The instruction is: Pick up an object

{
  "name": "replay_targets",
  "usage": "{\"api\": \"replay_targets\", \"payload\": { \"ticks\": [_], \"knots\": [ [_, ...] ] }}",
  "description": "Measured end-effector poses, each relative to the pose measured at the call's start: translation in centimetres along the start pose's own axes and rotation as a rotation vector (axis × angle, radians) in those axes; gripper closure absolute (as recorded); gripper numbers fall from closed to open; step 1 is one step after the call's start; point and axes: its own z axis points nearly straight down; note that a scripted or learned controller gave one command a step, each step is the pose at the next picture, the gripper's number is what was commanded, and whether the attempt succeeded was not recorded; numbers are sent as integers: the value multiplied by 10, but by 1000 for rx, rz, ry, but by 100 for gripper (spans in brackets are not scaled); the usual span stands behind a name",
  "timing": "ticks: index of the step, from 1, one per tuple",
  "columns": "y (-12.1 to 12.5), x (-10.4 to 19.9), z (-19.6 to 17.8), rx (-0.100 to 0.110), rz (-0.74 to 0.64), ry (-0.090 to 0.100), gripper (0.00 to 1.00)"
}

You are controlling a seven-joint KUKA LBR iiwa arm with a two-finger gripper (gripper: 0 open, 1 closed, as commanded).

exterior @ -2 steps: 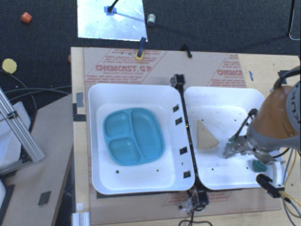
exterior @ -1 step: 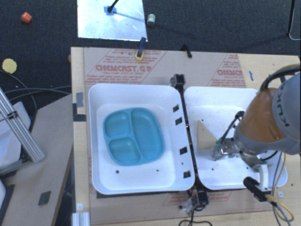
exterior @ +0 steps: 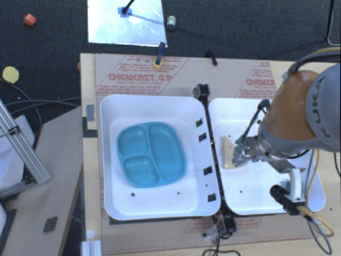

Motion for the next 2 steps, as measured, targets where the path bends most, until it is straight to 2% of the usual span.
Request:
{"api": "replay_targets", "payload": {
  "ticks": [1, 2],
  "knots": [
    [0, 66, -52, 4, 1, 0, 100],
    [1, 101, -122, 4, 4, -1, 100]
  ]
}}
